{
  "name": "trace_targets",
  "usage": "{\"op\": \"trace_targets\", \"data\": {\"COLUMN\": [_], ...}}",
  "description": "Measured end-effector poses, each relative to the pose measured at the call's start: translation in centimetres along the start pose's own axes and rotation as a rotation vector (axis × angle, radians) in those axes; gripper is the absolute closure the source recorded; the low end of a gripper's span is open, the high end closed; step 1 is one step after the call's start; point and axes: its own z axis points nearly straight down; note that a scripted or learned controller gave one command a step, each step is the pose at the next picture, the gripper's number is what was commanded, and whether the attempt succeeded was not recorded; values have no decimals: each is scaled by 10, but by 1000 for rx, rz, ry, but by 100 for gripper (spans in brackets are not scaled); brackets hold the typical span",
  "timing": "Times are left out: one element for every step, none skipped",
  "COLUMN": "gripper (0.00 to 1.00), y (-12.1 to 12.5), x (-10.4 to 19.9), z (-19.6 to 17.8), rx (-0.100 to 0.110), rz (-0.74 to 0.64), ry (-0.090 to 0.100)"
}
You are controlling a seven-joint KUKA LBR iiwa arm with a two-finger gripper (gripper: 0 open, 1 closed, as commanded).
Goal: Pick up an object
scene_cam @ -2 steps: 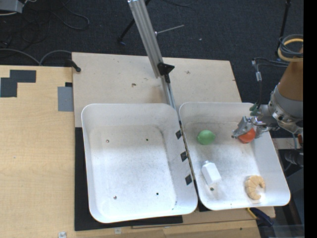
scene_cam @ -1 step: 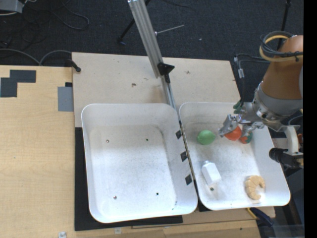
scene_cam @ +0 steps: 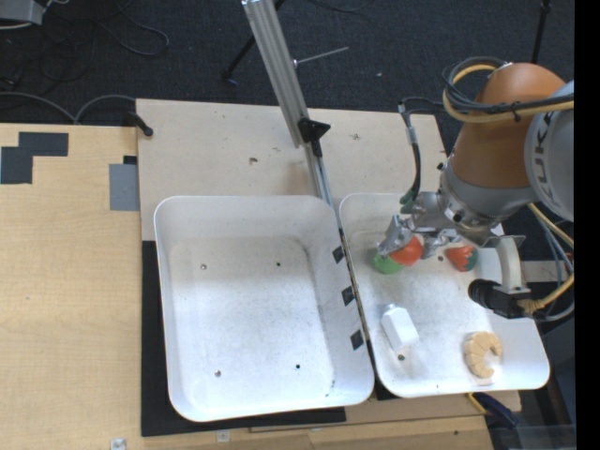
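We cannot tell how the jaws of the gripper stand, because the wrist covers them. Just under it, in the right bin, lies a red and green object; whether it is held we cannot say. A second red piece is half hidden beside it. Nearer the front of this bin lie a white block and a tan pastry.

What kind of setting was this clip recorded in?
Most likely a robotics lab: a grey-and-orange arm reaches over two white bins on a plywood bench, with loose cables on the dark floor.
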Motion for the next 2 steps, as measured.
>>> {"op": "trace_targets", "data": {"gripper": [100,100], "y": [-8,-12], "x": [54,111], "z": [13,3], "rx": [1,-1], "rz": [2,0], "ry": [-1,-1]}}
